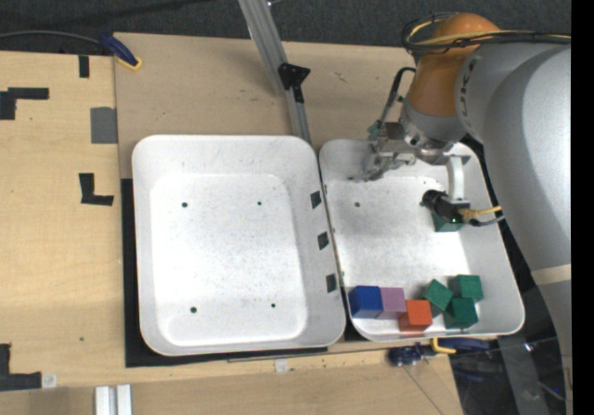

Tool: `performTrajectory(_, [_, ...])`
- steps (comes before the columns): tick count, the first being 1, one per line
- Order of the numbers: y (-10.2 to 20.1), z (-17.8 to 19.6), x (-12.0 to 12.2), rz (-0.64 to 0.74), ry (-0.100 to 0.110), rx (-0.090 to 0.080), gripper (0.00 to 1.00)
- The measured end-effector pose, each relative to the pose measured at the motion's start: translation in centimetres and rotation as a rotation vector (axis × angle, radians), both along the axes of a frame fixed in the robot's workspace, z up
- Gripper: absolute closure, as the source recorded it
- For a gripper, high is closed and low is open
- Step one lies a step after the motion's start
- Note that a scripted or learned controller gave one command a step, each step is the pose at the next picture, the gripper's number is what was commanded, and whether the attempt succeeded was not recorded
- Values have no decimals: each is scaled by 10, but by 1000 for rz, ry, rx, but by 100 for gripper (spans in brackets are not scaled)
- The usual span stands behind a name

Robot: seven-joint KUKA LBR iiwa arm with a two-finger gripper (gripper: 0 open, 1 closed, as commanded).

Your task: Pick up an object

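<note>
Blocks (415, 302), small matte cubes, smooth white bin (371, 218), metal pincer (376, 165)

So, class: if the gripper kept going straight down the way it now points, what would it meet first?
Most likely the bare white floor of the right bin near its far left corner, below the gripper. The blocks lie at the near edge, off that line. Depth is uncertain.

arm (529, 144): fat grey housing, orange band (445, 60) above wrist, thin black cable looped over it, metal gripper (382, 158) hardware
</note>
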State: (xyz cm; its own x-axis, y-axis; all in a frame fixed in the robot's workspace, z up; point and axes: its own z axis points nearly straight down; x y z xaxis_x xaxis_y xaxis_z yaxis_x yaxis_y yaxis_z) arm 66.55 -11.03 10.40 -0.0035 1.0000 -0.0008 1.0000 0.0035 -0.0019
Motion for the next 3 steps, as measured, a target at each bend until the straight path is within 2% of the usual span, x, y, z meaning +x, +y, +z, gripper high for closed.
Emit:
performTrajectory(2, [7, 87, -3, -1, -6, 1, 100])
performTrajectory(3, [8, 97, -2, -2, -2, 2, 100])
